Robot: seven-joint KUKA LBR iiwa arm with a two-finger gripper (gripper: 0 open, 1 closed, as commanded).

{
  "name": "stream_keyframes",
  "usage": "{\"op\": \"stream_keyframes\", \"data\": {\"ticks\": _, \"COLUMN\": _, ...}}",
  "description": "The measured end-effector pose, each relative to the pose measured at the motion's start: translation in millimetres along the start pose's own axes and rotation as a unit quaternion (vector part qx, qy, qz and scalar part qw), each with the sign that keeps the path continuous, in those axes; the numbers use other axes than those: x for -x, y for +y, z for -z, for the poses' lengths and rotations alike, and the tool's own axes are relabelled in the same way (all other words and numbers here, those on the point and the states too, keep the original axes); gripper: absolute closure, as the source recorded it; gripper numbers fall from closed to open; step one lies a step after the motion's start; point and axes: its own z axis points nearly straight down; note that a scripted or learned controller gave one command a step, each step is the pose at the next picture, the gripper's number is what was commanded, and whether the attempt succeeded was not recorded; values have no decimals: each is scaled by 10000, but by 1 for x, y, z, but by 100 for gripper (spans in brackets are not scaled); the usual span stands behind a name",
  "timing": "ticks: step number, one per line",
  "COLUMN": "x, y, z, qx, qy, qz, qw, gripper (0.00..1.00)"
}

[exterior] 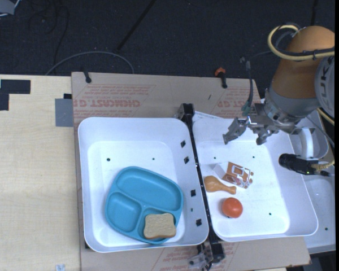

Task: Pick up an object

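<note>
So the arm (299,66) comes in from about 2 o'clock, orange band up top, wrist tipped down over the back part of the right bin (296,222). The gripper (247,133) hangs there with its fingers spread wide, nothing between them, well clear of the stuff below.

Right bin has three things bunched toward its left-front area: a small packet (238,174) with a red and white pattern, a drumstick (218,184) just beside it at roughly 8 o'clock from the packet, and a tomato (232,208) near the drumstick, toward 5 o'clock from it. The packet sits toward 6 o'clock from the gripper, not touching it.

Left bin (96,137) holds a blue divided plate (142,204), and a slice of bread (159,226) lies in the plate's compartment at 5 o'clock.

Both bins sit on a cardboard sheet (141,95) with red print, on a light wood bench (28,179). Dark floor with cables (90,58) runs across 12 o'clock.
</note>
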Motion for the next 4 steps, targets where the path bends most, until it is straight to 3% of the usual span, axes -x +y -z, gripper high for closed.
{"op": "stream_keyframes", "data": {"ticks": 1, "x": 0, "y": 2, "z": 7, "qx": 64, "qy": -6, "qz": 8, "qw": 10000, "gripper": 0}}
{"op": "stream_keyframes", "data": {"ticks": 3, "x": 4, "y": -1, "z": -81, "qx": 49, "qy": -6, "qz": 0, "qw": 10000, "gripper": 0}}
{"op": "stream_keyframes", "data": {"ticks": 4, "x": 4, "y": -6, "z": -143, "qx": 49, "qy": -7, "qz": 1, "qw": 10000, "gripper": 0}}
